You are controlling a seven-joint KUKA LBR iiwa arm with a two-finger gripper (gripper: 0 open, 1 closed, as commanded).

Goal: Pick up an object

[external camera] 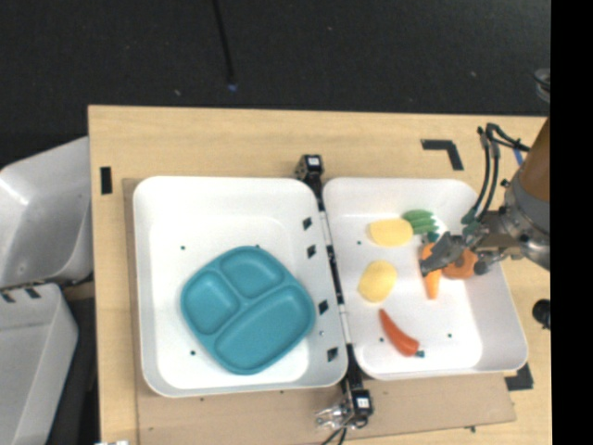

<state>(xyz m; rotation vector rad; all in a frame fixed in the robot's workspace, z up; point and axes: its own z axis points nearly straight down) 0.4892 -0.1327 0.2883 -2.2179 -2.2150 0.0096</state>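
Note:
The right bin (486, 336) holds several toy foods. A yellow piece (390, 233) lies near its top, with a green piece (420, 220) beside it. A second yellow piece (377, 281) sits mid-bin and a red chili (399, 333) lies near the front. My gripper (451, 253) reaches in from the right and is low over an orange carrot-like piece (433, 284), whose upper part it covers. Orange shows right under the gripper.
In the left bin (148, 248) lies a blue divided plate (246, 309). A ridge with black clips (326, 248) separates the two bins. Bare white floor shows at the right bin's front right corner.

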